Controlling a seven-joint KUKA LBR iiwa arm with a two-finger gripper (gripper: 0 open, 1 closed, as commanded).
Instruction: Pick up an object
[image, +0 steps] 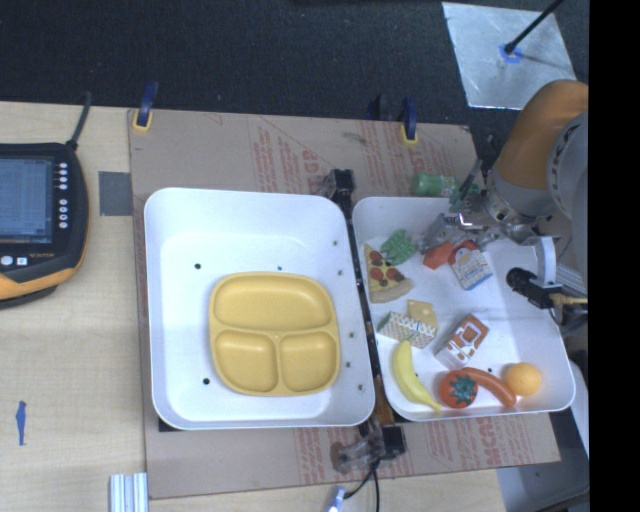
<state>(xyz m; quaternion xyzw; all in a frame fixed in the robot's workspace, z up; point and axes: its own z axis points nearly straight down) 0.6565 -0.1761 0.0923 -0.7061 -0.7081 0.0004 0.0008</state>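
Observation:
The right bin (545, 345) holds several toy foods. My gripper (450, 232) reaches in from the right and hovers low at the bin's far end, just above a red piece (439, 256) and a small white carton (471, 269). A green leafy toy (397, 245) and a pizza slice (384, 275) lie to its left. Nearer the front are a yellow cracker (421, 313), a patterned box (404, 328), a red-and-white carton (463, 340), a banana (407, 375), a tomato (457, 390), a red sausage (492, 383) and an orange (521, 380).
The left bin (175, 300) holds a yellow divided plate (274, 332). A green item (432, 185) lies outside the right bin's far rim. A tablet-like pendant (35, 220) rests on the bench at far left. The grey arm with its orange band (540, 130) enters from the upper right.

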